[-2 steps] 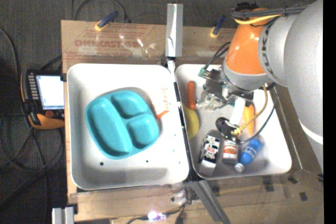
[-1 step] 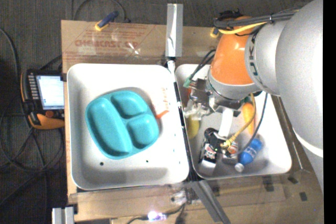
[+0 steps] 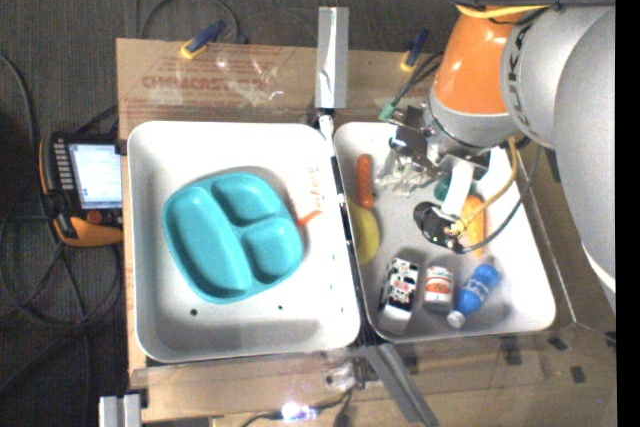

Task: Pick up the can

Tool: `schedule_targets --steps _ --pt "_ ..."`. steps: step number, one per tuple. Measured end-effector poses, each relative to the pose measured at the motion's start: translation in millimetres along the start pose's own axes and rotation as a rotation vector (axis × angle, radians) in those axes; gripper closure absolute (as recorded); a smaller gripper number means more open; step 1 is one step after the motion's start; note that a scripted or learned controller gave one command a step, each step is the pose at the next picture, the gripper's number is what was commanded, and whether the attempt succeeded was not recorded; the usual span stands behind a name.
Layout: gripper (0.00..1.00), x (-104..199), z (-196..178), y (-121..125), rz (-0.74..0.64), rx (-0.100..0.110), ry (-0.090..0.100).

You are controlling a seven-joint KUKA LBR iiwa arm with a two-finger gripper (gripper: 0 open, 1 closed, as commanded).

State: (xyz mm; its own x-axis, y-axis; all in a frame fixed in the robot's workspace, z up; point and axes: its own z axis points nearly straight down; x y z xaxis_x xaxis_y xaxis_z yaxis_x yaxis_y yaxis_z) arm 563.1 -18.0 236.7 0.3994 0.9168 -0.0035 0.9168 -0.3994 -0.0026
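Looking down from the overhead camera, you have two white bins side by side on the bench. The left bin (image 3: 150, 315) holds a teal divided plate (image 3: 235, 235). A small orange piece (image 3: 308, 211) lies just off the plate's right edge, near the wall between the bins.

The can (image 3: 438, 287), your target, sits in the right bin (image 3: 525, 310), near its front wall. It has a red and white label and a silvery top turned towards the camera. It is the middle one in a row of three. A black-and-white carton (image 3: 400, 287) stands just to its left in the view, and a tilted blue bottle (image 3: 476, 289) with a white cap lies just to its right.

Further back, along the right bin's left wall, a reddish sausage (image 3: 364, 180) lies lengthwise, with a yellow fruit (image 3: 368, 233) just in front of it. An orange thing (image 3: 473, 217) shows below the wrist, partly hidden.

The arm (image 3: 570, 85) reaches in from the right, with its orange band (image 3: 485, 65) above the rear of the right bin. The pincer (image 3: 405, 171) hangs over the rear half of that bin, just right of the sausage and well apart from the can. You cannot tell whether the pincer is released or clenched.

Left of the left bin, an orange-edged pendant (image 3: 85, 185) with a lit screen rests beside the bench.
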Motion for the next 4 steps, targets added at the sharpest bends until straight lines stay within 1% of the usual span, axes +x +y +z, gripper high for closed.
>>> schedule_targets --steps 1,2,3,4 --pt "1.0 59 -68 54 0.117 -0.002 -0.002" --pt "1.0 25 55 -31 0.144 0.004 0.0" --pt "1.0 -9 24 9 0.206 0.0 0.0" --pt "1.0 8 14 57 0.297 0.0 -0.001"
